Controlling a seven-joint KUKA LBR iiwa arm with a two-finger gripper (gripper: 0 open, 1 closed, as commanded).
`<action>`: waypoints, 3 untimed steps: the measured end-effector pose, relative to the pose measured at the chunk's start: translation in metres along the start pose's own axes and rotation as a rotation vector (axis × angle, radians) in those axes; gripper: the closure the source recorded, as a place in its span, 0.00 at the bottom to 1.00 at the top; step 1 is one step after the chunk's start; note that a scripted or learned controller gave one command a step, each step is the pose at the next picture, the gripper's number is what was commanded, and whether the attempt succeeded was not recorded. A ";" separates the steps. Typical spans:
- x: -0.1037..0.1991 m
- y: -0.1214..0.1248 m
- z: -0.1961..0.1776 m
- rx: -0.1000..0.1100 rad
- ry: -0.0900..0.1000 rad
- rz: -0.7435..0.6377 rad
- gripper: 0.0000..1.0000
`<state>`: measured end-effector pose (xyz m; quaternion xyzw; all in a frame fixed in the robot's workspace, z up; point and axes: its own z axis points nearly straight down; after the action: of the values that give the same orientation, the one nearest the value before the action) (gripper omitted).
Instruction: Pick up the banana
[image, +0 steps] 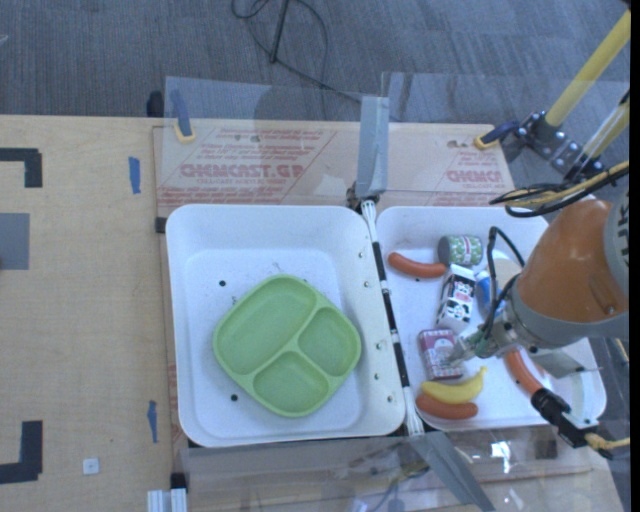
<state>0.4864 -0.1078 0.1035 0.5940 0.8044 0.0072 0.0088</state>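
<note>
My gripper (470, 347) hangs over the right bin (590, 400), just above the banana (455, 388) — whether it is open or closed, I cannot tell; a green plate (287, 346) lies in the left bin (200, 240).

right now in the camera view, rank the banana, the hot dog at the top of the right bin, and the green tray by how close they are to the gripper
1. banana: just below the gripper, near the right bin's front edge.
2. hot dog: up and left of the gripper, at the top of the right bin.
3. green tray: farthest, across the divider in the left bin.
</note>
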 end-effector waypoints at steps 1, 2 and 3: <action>0.000 0.000 0.000 0.001 0.000 0.000 0.00; -0.019 -0.010 0.015 0.013 0.005 -0.216 0.00; -0.022 -0.009 0.004 0.007 -0.003 -0.212 1.00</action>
<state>0.4848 -0.1319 0.0996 0.5058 0.8626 0.0027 0.0087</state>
